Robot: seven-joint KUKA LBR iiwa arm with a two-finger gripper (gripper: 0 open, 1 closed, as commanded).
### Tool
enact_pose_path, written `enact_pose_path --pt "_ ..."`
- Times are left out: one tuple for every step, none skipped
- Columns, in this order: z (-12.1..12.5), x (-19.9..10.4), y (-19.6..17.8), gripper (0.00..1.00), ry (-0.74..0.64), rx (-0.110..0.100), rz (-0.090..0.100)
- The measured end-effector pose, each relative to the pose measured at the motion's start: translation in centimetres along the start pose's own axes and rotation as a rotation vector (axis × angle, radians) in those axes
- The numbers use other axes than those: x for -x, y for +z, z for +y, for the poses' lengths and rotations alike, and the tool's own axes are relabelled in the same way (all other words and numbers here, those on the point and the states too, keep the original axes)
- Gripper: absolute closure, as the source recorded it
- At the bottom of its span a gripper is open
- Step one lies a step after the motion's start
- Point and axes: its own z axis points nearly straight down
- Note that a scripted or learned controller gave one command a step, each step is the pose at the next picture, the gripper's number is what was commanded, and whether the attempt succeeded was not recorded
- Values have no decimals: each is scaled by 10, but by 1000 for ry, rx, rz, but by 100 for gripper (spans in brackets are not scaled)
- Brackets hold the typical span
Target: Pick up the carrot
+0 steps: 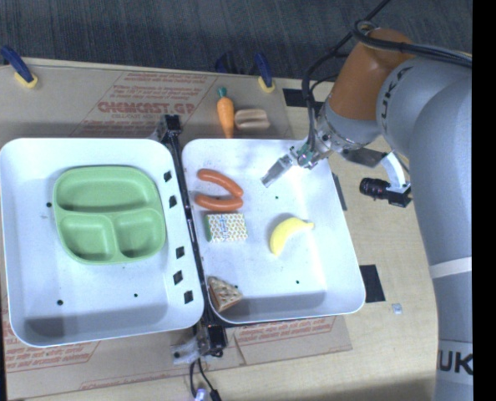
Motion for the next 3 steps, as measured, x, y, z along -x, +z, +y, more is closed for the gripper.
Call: enact_pose_path --pt "4 -9 46 0 616 -5 4" --pt "53 -92 46 0 786 -5 5" --pt "39 -66 -32 0 742 -2 2"
